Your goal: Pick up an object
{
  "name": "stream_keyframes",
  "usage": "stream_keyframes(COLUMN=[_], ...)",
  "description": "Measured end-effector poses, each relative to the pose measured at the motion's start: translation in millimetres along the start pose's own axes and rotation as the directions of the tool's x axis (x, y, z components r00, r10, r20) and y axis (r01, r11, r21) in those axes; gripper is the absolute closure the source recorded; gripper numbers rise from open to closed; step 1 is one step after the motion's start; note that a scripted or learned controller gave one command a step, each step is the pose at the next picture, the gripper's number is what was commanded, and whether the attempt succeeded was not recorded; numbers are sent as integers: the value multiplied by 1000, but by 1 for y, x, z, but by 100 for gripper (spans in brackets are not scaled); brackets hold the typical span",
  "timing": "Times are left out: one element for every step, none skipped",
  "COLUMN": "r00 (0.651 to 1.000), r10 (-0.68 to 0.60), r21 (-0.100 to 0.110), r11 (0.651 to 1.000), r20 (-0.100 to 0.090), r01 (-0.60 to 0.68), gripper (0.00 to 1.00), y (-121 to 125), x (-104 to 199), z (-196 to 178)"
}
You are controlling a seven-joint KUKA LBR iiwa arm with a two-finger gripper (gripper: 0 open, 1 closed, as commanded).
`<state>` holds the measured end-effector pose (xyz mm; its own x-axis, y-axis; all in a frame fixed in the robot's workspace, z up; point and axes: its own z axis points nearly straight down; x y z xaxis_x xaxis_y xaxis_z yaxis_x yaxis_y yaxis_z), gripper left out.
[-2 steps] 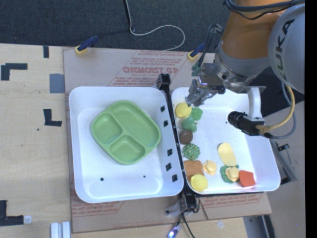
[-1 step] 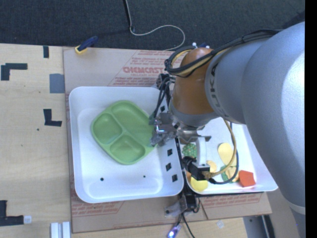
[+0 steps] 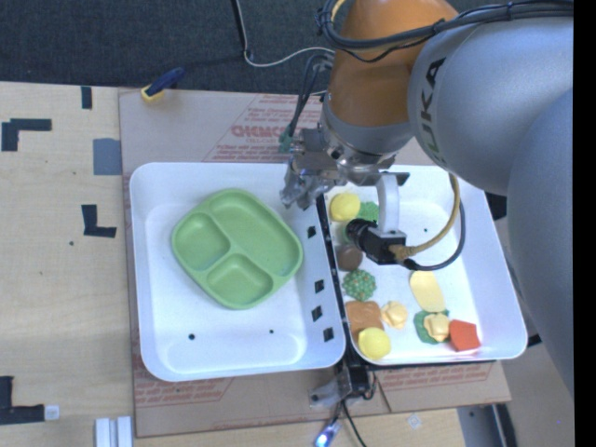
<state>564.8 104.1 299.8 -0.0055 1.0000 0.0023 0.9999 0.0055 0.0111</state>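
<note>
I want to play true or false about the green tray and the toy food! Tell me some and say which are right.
1. The green tray lies in the left bin. True.
2. The toy food sits on the green tray. False: it lies in the right bin.
3. The green tray has three sections. True.
4. The orange block is at the right bin's far edge. False: it is near the front corner.
5. A yellow ball lies near the right bin's front edge. True.

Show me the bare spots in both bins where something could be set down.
Left bin: bare floor along the near edge below the green tray, and a strip by its left wall. Right bin: bare patch at the far right, right of the arm's hose. Crowded: the toy food along the right bin's left side and near edge.
</note>
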Motion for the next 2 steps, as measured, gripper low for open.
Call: stream_keyframes(r00=[1000, 1000], r10=[8, 2], r21=[23, -6], r11=[1000, 1000], r20=[4, 0], r01=[-8, -2], gripper=[100, 100], y=[-53, -29], x=[-32, -28], z=[83, -102])
